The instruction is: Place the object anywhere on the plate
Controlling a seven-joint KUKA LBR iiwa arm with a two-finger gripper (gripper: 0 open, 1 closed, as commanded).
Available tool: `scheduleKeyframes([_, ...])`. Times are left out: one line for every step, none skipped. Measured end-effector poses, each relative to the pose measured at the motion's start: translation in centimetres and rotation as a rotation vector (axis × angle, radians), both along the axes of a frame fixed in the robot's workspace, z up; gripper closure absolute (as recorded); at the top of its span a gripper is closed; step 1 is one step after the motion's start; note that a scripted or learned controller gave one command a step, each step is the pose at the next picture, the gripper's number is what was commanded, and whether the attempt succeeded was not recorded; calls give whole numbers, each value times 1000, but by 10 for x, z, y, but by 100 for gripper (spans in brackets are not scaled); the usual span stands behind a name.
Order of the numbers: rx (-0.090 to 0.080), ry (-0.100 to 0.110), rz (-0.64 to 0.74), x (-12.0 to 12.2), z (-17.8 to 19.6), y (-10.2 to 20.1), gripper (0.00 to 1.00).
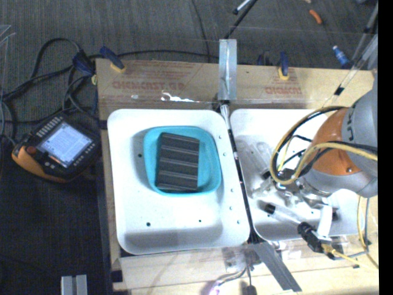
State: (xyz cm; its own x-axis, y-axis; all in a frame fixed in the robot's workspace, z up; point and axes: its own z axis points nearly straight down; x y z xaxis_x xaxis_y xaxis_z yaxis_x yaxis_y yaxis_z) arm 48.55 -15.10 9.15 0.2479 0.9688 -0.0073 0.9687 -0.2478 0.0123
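A teal square plate (pixel 212 165) lies in the left white bin (pixel 178 232). A dark grey ridged block (pixel 178 161) rests flat on the plate's middle, covering most of it. My gripper (pixel 279 204) hangs low over the right bin (pixel 258 143), at its front left part, well apart from the block. The grey arm with its orange band (pixel 334 155) and looping cables hide much of the gripper.
A clamped vertical post (pixel 228 66) stands behind the seam between the bins. Left of the bench, a handheld pendant (pixel 58 146) lies on the floor. Yellow and black cables (pixel 295 146) arc over the right bin.
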Motion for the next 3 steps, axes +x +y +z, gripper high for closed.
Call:
scheduleKeyframes([7,14,86,-3,94,-36,0])
scheduleKeyframes([4,15,97,-4,19,25,0])
scheduleKeyframes([8,16,255,-3,92,-14,0])
